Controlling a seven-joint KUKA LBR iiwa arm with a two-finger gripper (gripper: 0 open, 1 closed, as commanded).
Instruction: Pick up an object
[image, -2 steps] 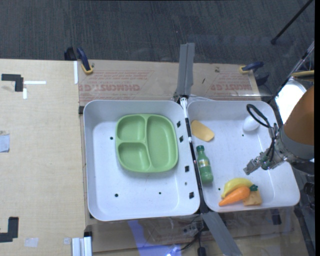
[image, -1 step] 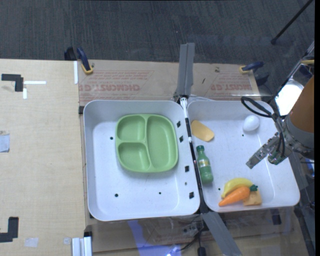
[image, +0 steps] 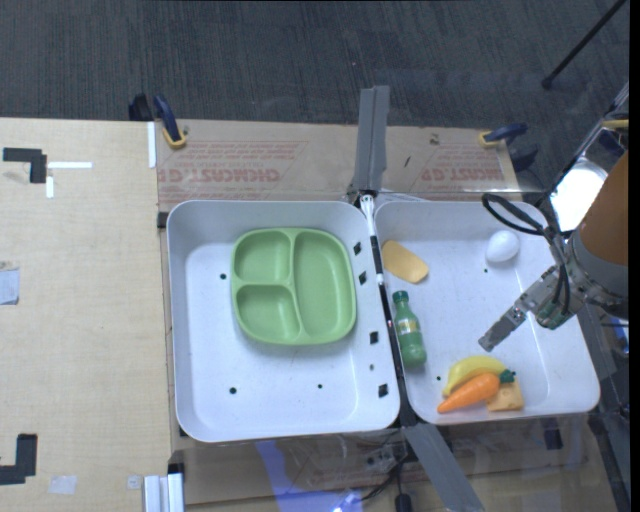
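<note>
I see the left bin (image: 200, 400) carrying a green divided plate (image: 294, 286). In the right bin (image: 450, 300) nothing is lifted yet: a green bottle (image: 408, 327) lies by the left wall, with a banana (image: 470, 370) and carrot (image: 468, 393) near the front edge and an egg (image: 502, 247) toward the back. My pincer (image: 497, 331) hangs above the bin floor, grasping nothing; I cannot tell whether it is released or clenched. The whole pick remains.
</note>
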